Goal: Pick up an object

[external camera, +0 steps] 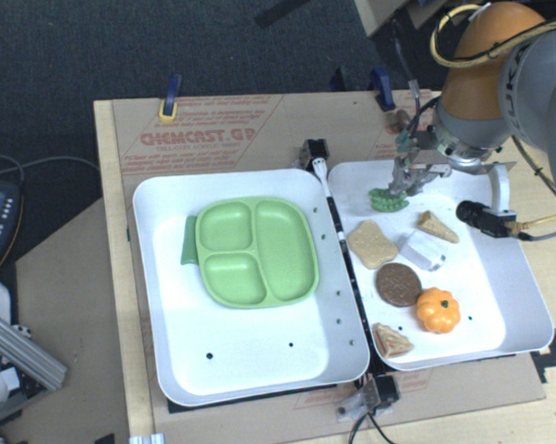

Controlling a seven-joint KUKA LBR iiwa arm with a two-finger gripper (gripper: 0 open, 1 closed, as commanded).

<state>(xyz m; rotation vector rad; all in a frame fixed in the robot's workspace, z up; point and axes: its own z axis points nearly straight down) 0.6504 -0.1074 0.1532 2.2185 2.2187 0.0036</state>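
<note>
From above, the gripper (400,186) sits low at the far end of the right bin (517,286), just over a green piece (387,200); whether it is released or clenched I cannot tell. To do this well, it should centre on the piece, close squarely, then rise straight. That bin also carries bread (371,243), a wedge (437,225), a brown disc (397,284) and a pumpkin (437,311). The left bin (169,289) bears a green tray (256,251)

Beside my glossy white plastic bins (170,298), the green tray (257,251) looks smooth matt plastic; the surface (114,151) beneath is raw cardboard-brown board.
</note>
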